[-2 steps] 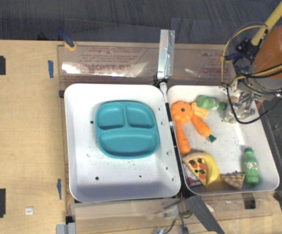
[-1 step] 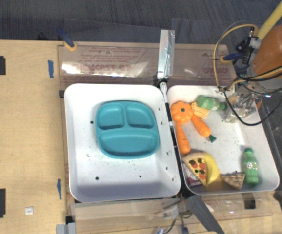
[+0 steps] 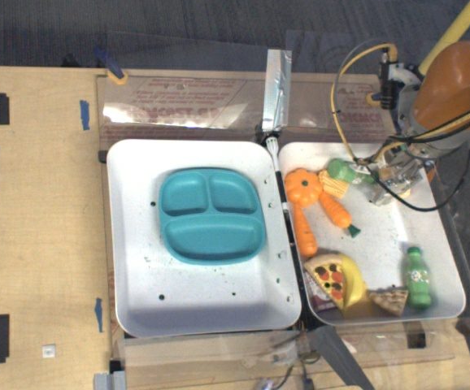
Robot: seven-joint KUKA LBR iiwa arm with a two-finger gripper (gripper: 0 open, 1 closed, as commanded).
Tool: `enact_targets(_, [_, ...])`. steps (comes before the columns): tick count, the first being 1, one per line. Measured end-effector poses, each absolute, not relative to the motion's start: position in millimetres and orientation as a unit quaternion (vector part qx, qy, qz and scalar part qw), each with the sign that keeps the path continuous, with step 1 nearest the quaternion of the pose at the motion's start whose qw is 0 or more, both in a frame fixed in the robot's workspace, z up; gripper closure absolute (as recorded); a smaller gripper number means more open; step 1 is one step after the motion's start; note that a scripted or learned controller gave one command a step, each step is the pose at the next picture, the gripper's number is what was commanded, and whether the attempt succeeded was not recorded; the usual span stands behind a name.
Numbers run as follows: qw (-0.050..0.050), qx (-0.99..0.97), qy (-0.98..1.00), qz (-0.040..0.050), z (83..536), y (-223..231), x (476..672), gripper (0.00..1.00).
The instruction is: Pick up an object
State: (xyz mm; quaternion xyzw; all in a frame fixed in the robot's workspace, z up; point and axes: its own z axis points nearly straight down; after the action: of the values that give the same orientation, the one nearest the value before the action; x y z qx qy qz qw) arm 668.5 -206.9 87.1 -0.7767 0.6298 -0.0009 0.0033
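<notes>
My claw (image 3: 395, 175) low over right bin (image 3: 446, 254) back corner, beside corn (image 3: 339, 175); open or closed, can't tell.

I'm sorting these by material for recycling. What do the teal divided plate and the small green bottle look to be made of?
Teal divided plate: looks like moulded plastic, matte to satin, with one even colour and soft rounded compartment ridges. Green bottle: probably toy plastic, slightly glossy, solid green with a pale label patch; too small to be sure.
</notes>
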Motion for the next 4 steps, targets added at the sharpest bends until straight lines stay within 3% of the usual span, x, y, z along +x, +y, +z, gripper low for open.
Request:
enact_targets(1, [0.003,-0.721,0.693,-0.0001,87,-169,668.8,1.00])
enact_targets(2, [0.004,-0.824,0.567,-0.0021,87,-190,668.5,1.00])
enact_targets(3, [0.003,-0.901,0.434,-0.0006,87,-163,668.2,1.00])
enact_targets(4, [0.002,-0.935,0.355,-0.0024,87,-178,668.3,1.00])
